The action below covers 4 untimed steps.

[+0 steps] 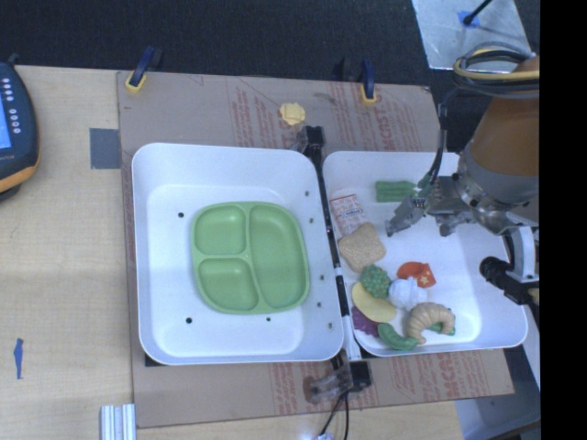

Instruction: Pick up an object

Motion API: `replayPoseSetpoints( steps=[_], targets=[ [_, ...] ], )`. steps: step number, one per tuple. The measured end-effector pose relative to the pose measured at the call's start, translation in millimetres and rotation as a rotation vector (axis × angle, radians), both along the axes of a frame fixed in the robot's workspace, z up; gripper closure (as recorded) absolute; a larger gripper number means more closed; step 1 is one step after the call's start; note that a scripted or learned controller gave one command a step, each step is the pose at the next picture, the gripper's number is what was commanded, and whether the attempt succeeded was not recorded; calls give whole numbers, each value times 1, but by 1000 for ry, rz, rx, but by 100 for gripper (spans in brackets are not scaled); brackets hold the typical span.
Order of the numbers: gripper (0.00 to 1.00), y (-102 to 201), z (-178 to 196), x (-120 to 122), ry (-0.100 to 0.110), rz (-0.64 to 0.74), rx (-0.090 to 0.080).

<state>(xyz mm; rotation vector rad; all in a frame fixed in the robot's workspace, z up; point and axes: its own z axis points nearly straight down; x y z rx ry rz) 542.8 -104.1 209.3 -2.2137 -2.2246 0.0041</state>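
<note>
The right bin (495,333) holds several toy foods. A green block (394,191) lies near its back wall, and a small printed packet (347,211) and a tan bread slice (360,246) lie along its left side. Toward the front sit a broccoli (373,278), a red piece (415,271), a white piece (404,292), a yellow banana (374,305), a purple piece (361,321), a croissant (431,319) and a dark green pod (396,337). My gripper (425,223) hangs over the bin's middle, just right of the bread slice. It is open, with nothing between its fingers.
The left bin (151,246) holds a green divided plate (249,257). A yellow lump (293,114) lies on the cardboard behind the bins. Clamps (368,81) hold the cardboard's far edge. A handheld controller (14,126) rests at the far left.
</note>
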Motion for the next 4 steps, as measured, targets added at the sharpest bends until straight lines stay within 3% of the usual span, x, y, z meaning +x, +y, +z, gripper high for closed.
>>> replayPoseSetpoints(
  steps=[1, 2, 3, 4],
  targets=[
    [0, -37, -43, -16, 3, -2, -2],
    [0, -45, -122, -53, 7, -2, 2],
    [0, -81, -106, 34, -11, 0, -4],
    [0, -49, -108, -26, 5, -1, 3]
  ],
)
